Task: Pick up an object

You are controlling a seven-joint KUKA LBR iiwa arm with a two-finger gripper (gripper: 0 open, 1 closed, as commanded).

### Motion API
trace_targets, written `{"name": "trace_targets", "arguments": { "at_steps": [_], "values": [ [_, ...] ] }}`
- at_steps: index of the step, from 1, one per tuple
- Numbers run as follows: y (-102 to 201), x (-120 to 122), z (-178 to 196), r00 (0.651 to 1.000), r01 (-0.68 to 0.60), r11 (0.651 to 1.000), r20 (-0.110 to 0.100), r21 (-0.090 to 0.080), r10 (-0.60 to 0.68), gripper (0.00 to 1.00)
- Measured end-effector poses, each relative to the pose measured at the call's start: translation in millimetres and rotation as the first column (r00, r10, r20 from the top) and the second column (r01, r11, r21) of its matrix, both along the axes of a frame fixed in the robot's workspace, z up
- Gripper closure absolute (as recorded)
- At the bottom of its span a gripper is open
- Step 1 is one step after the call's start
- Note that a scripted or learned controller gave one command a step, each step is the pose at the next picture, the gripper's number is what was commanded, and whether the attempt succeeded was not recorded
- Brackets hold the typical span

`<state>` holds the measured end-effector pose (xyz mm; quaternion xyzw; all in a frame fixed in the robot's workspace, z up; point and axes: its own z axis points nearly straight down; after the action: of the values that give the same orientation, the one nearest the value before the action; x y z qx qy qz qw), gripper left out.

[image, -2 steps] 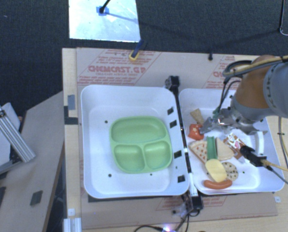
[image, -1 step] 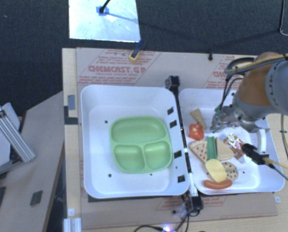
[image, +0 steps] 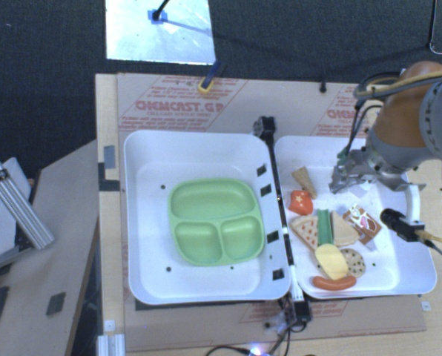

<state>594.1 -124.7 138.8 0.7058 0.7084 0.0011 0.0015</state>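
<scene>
Camera view: toy food fills the right bin [image: 421, 273] — a red tomato piece [image: 301, 202], green stick [image: 324, 226], sausage [image: 334, 282], cookie [image: 352, 261]. Above them hang the jaws [image: 345, 179]; their state, cannot tell. The left bin [image: 143, 221] holds a green divided plate [image: 215, 221] on the desk [image: 65, 199].

One fixed camera looks down on the desk [image: 80, 191] from above, at a slant, from its near edge toward the dark floor beyond the far edge. It stands far enough off to take in both white bins whole: the left bin [image: 143, 154] sits mid-frame, the right bin [image: 414, 273] toward the right edge. The arm [image: 414, 117] enters from the right, cut by the frame.
</scene>
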Motion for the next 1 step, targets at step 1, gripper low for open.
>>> {"name": "trace_targets", "arguments": {
  "at_steps": [1],
  "values": [
    [5.3,5.7,62.7,1.0,-0.001,1.0,0.004,-0.001,0.001,1.0]
  ]
}}
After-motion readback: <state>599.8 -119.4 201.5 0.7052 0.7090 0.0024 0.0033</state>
